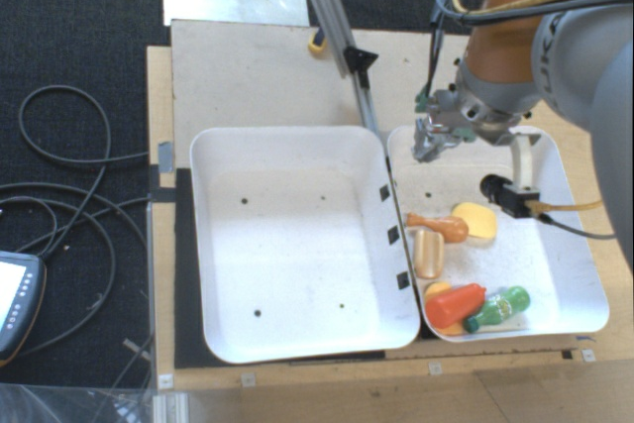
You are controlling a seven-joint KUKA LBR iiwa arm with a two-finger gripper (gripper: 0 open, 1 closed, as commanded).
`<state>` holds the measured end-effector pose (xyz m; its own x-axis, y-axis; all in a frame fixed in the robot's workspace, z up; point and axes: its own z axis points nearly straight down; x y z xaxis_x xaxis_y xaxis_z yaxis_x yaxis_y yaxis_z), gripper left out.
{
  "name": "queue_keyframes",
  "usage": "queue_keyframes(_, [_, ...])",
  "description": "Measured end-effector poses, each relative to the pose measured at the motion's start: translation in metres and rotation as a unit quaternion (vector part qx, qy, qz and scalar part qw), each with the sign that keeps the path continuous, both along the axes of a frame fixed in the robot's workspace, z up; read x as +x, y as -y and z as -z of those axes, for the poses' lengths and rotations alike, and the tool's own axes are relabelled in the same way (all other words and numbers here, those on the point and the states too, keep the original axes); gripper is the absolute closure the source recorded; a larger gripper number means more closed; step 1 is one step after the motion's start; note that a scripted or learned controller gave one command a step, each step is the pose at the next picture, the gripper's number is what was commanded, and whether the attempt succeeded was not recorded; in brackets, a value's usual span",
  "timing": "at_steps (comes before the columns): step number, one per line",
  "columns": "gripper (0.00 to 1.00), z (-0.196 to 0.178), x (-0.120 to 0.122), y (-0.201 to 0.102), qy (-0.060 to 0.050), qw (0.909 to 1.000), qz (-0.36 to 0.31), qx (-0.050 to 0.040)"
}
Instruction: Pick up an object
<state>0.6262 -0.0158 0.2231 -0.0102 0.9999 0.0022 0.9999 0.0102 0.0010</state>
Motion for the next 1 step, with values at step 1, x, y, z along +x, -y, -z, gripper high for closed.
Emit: queue_keyframes(1, [1.0,0.0012,-0.0018,-0.0449,0.0,1.0,0.0,0.0002])
